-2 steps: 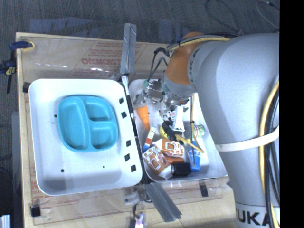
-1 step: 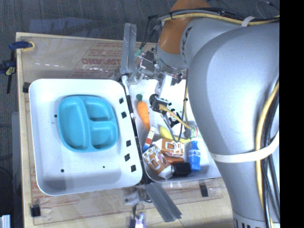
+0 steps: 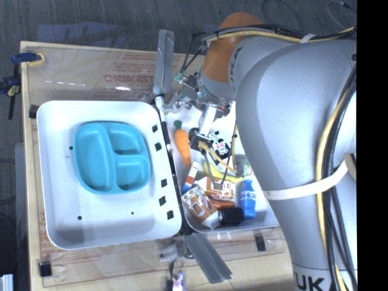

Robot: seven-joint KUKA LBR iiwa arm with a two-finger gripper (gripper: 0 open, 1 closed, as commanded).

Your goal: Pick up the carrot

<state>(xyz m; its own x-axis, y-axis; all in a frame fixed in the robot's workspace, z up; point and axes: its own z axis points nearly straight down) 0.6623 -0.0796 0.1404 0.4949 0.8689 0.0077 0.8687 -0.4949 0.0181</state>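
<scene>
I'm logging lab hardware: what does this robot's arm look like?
The arm is a smooth, rounded grey shell with an orange band near the wrist. Black and yellow cables run alongside, a white strap crosses it, and black letters UK show low down.

Bulky grey arm (image 3: 285, 102), orange band (image 3: 225, 48), yellow-black cables (image 3: 330, 139)

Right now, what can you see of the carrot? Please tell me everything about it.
The carrot is orange and smooth, plastic in look, with a small green stub at its far end. It narrows toward the near end. It lies flat in the right bin, close along that bin's left wall. A white stick-like item lies at its narrow tip; whether they touch cannot be told.
</scene>
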